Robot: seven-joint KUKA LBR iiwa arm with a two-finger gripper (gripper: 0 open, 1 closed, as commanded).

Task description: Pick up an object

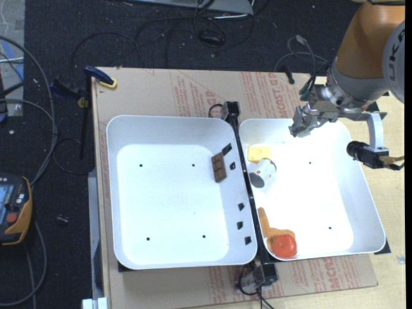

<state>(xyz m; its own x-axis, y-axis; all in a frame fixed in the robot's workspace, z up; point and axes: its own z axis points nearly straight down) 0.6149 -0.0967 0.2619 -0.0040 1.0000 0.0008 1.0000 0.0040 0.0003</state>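
Yellow block (259, 152), prob. light foam or plastic w/ flat sides fit for pinching, is lying in the right bin (335, 192) near its back-left corner, while the gripper (301, 129) is hovering just right of it, jaw state unreadable.

Desk (161, 85): brown cardboard top. Two white bins lie side by side, left bin (122, 134), right bin (367, 192), touching.

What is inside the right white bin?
The right bin holds a yellow block, a white and grey cup-like object, and an orange-red toy. Anything under these items is covered.
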